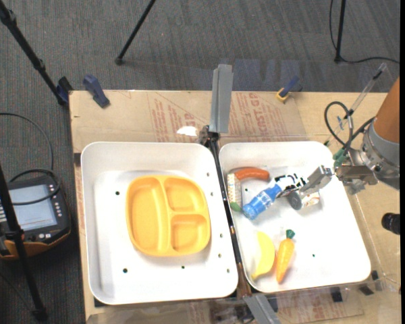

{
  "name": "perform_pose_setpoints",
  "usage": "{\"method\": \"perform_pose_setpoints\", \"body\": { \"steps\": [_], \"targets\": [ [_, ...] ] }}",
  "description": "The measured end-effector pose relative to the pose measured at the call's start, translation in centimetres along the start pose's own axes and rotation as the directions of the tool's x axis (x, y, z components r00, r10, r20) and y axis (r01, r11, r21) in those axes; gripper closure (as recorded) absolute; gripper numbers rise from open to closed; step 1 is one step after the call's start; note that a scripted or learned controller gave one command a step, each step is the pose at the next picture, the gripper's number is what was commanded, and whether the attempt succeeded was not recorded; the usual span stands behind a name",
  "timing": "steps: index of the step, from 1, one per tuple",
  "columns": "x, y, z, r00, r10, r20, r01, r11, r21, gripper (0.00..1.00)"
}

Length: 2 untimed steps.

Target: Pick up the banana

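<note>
Over the right bin the gripper hangs, grip unreadable — well short of the banana beside the carrot.

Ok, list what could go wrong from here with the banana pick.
1. The banana lies touching the toy carrot, so a grasp may catch the carrot too.
2. It sits close to the right bin's inner wall, which could block a finger.
3. The gripper sits over other clutter near the blue bottle, well away from the banana, and could knock it when moving.
</note>
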<state>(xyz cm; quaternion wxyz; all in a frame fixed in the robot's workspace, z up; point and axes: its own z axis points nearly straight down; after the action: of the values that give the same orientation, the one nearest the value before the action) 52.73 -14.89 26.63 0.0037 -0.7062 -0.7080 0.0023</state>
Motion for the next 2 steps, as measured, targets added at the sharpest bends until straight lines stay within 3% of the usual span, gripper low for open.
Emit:
{"method": "perform_pose_setpoints", "body": {
  "steps": [1, 2],
  "targets": [
    [5.41, -0.38, 17.20, 0.885, -0.466, 0.000, 0.466, 0.885, -0.001, 0.00],
    [5.22, -0.44, 16.56, 0.888, -0.459, -0.005, 0.459, 0.888, 0.004, 1.00]
  ]
}}
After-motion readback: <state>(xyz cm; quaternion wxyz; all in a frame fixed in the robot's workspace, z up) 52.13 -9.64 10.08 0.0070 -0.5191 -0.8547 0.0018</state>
